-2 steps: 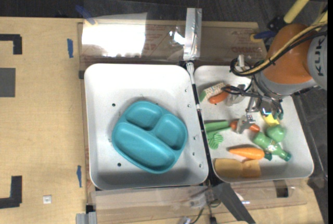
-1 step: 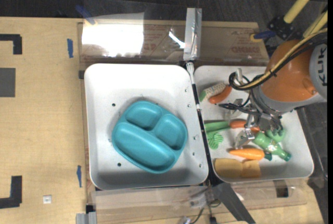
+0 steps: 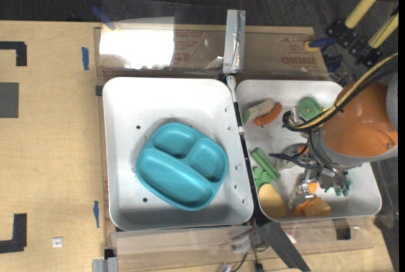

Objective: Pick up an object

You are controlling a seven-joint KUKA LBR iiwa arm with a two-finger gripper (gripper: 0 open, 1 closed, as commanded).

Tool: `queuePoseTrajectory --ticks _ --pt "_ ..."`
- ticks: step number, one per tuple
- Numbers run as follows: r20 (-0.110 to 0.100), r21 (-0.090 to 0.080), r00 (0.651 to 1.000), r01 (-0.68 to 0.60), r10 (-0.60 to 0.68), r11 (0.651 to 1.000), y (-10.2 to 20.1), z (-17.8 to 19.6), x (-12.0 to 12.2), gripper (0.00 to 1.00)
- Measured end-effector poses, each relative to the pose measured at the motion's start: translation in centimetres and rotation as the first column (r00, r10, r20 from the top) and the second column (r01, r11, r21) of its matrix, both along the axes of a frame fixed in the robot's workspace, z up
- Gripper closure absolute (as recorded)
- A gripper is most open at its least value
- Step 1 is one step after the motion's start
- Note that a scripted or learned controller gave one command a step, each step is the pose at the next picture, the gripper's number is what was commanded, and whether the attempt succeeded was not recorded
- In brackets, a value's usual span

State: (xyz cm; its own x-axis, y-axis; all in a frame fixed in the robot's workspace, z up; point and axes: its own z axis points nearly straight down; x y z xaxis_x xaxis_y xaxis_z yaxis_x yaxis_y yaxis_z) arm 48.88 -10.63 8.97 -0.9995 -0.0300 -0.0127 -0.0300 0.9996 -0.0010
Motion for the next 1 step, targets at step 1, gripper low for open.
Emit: queuePoseTrajectory --ticks 1 --pt "0.001 -0.001 0.969 -0.247 0.247 0.969 3.14 9.91 11.99 0.0"
